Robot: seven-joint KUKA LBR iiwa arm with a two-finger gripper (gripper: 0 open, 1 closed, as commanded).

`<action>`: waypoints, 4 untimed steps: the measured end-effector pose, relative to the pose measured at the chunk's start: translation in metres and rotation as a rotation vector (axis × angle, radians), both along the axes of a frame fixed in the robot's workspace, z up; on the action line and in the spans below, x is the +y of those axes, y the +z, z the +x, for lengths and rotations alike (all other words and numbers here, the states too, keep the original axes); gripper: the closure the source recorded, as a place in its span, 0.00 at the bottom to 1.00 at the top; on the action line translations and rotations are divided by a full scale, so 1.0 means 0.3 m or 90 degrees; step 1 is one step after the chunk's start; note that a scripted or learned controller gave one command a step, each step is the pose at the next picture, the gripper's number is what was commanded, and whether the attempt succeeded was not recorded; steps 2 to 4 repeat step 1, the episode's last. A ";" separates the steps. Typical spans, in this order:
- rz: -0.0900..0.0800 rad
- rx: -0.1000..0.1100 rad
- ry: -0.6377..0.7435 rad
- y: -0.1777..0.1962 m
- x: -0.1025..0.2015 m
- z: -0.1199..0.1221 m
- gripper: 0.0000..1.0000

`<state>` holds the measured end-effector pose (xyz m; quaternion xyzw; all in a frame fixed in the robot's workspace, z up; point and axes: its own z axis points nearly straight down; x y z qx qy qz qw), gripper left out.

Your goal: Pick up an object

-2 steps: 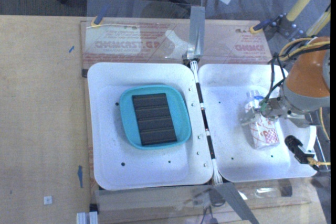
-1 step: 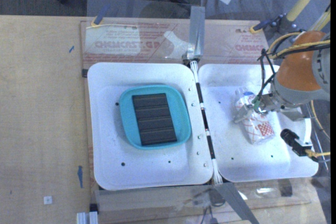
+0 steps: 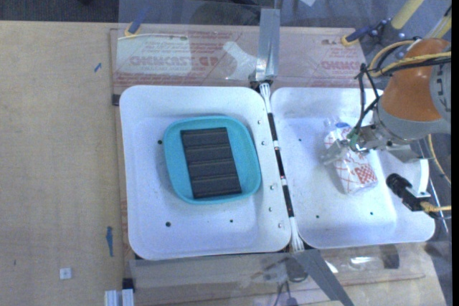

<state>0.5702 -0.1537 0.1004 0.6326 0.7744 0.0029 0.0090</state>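
End effector [image 3: 356,143] against crinkled packet [image 3: 351,165], right bin [image 3: 308,226].

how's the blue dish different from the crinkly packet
The dish is teal, smooth and rounded-square, lying flat in the left bin with a dark ribbed slab on it. The packet is smaller, crumpled, white with red print, in the right bin beside the pincer. Each lies in a white bin.

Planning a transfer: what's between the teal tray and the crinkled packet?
In the camera view, teal tray and crinkled packet are separated by the bins' adjoining rims and bare white floor.
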 end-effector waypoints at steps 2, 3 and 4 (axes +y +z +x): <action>0.003 0.010 -0.015 0.296 0.129 0.187 1.00; 0.003 0.010 -0.015 0.296 0.129 0.187 1.00; 0.003 0.010 -0.015 0.296 0.129 0.187 1.00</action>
